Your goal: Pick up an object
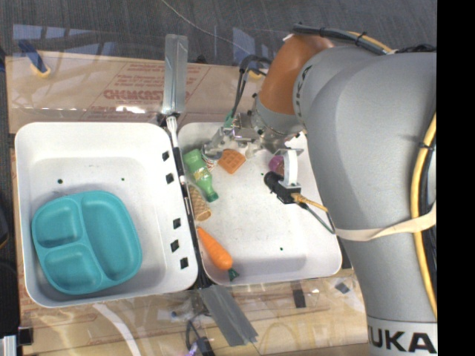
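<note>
The grey arm with its orange band (286, 69) is seen reaching in from the right over the far part of the right-hand shallow white bin (297, 254). The two-finger gripper (226, 141) is lowered near the bin's far left corner, just beside a small orange waffle-patterned square piece (232, 161) and a green plastic bottle-shaped toy (200, 173). Whether the gripper is released or clenched cannot be told; the wrist and cabling mask it. No object is seen lifted.

Other candidates are noted in the same bin: a tan ridged cone-like piece (199, 204) against the left wall, an orange toy carrot with a green tip (216, 252) at the near left, and a small purple item (275, 162) partly hidden under the wrist. The left-hand white bin (44, 143) holds a teal divided plastic tray (85, 239).

Judgement: the approach appears complete; grasp and lift remain unconfirmed, so the task is taken as not yet done.
</note>
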You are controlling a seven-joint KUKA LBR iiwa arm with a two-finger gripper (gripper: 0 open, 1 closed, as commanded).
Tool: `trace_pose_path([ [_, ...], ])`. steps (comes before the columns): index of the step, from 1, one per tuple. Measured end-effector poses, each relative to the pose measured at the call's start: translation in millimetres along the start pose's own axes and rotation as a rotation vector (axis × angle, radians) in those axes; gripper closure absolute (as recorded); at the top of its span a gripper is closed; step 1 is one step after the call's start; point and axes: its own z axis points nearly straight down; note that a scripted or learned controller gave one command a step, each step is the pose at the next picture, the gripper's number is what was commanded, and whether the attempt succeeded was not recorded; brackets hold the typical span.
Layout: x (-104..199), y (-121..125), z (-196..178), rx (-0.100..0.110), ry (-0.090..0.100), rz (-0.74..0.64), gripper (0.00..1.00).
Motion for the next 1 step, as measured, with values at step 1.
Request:
trace_pose_path([
  [1,-9.7,-25.4,-0.6,-0.013,0.004,0.116,0.00],
])
